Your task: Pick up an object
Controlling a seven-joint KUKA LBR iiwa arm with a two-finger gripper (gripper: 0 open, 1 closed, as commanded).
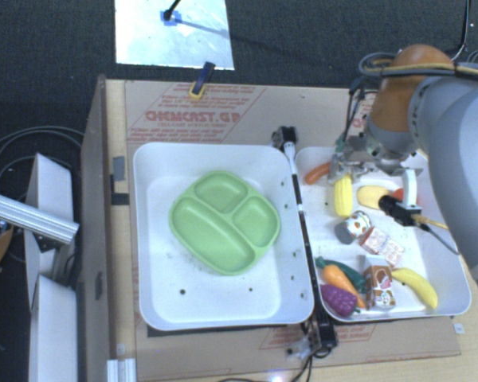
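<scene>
Leftmost, the left bin (155, 237) held a green divided plate (225, 222) lying flat near its middle, well apart from all the toys. Across the divider, the right bin (454, 293) was crowded: an orange carrot piece (318, 172) at its upper left corner, a yellow corn cob (343, 195) upright just below the arm's wrist, a pale yellow piece (373, 196) beside it, then a small grey-and-red toy (355, 228), a small white carton (381, 246), a second carrot (339, 277), purple grapes (340, 300), a brown-and-white box (379, 286) and a banana (418, 286) along the lower edge.

The gripper (352, 164) sat low over the upper part of the right bin, with the corn cob just beneath and beside it, possibly touching; whether it was spread or closed could not be told, since the wrist covered that part, and nothing was seen gripped.

The likely trouble was a miss. The corn cob looked rounded and smooth, so a closing grip set slightly off its axis could squeeze it sideways into the pale yellow piece or the carrot piece. With the neighbours so near, the gripper might also catch two things at once, or push the corn cob against the bin wall.
</scene>
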